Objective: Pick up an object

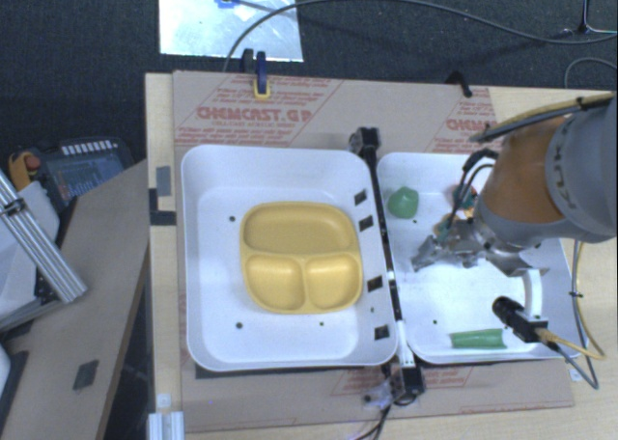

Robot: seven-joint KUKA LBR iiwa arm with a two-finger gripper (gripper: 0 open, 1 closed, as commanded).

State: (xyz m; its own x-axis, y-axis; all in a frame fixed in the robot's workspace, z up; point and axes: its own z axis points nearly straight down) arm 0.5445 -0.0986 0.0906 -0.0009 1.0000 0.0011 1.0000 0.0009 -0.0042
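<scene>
A small green rounded object point(403, 202) lies in the right bin point(425, 332) near its upper left. A flat green stick-like piece point(477, 338) rests near that bin's front edge. My gripper point(436, 251) hangs over the middle of the right bin, between the two green things and apart from both. Nothing shows between its fingers.
The left bin point(208, 235) holds a yellow divided plate point(299, 257) with three compartments. A black divider strip point(379, 235) runs between the bins. My arm point(550, 178) covers the right bin's right side.
</scene>
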